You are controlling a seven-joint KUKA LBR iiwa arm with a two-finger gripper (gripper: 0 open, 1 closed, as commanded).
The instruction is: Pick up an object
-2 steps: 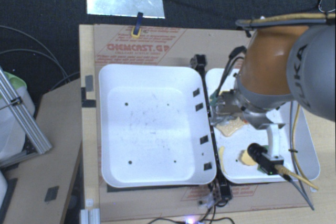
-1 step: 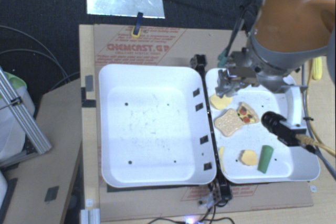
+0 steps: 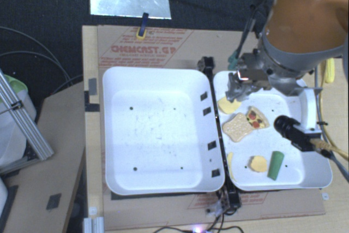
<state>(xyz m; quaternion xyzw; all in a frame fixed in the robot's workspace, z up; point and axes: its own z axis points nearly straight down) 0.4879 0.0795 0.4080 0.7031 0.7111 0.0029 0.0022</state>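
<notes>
Yellow piece (image 3: 228,106) is the likely target. It lies flat in the right bin (image 3: 283,186), in the far corner next to the divider edge shared with the left bin (image 3: 158,128). The claw (image 3: 235,91) hangs right over that corner, and the piece sits just beside its tip, on the side toward the bin's near edge. Can't tell whether the claw is wide or narrow: it's dark, blurred and partly masked by the wrist. Nothing visibly held.

Other candidates in the same bin:
- tan cracker (image 3: 236,127), mid-bin, with a small red-spotted bit (image 3: 256,118) touching its far-right corner
- yellow chunk (image 3: 258,163) near the near edge
- green cylinder (image 3: 276,165) just beside the chunk, long axis running roughly far edge to near edge, slightly tilted

My read: next move is a short drop with a slight shift toward the near edge. Risks: the piece is thin and flat, and the divider wall is close.
</notes>
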